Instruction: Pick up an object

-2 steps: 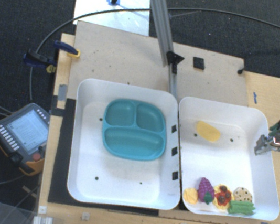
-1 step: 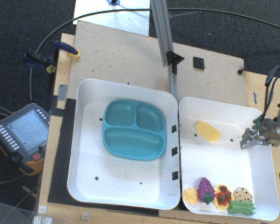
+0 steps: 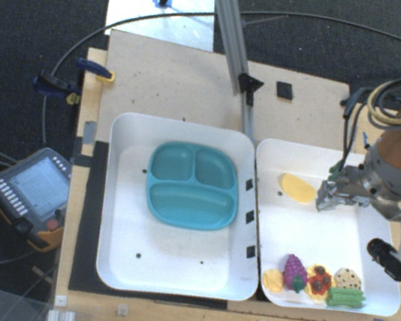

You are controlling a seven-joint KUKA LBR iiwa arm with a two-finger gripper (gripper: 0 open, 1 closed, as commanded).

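Along right bin's (image 3: 389,305) near edge, five toy foods (image 3: 315,280).

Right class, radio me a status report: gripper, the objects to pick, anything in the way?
Gripper low in right white bin, holding nothing visible. Flat yellow oval piece just beside it, apart. Toy foods cluster at near edge. Nothing between.

A flat yellow oval piece (image 3: 298,188) is lying in my right bin's far part, just beside my gripper (image 3: 328,201), well apart from the other toys.
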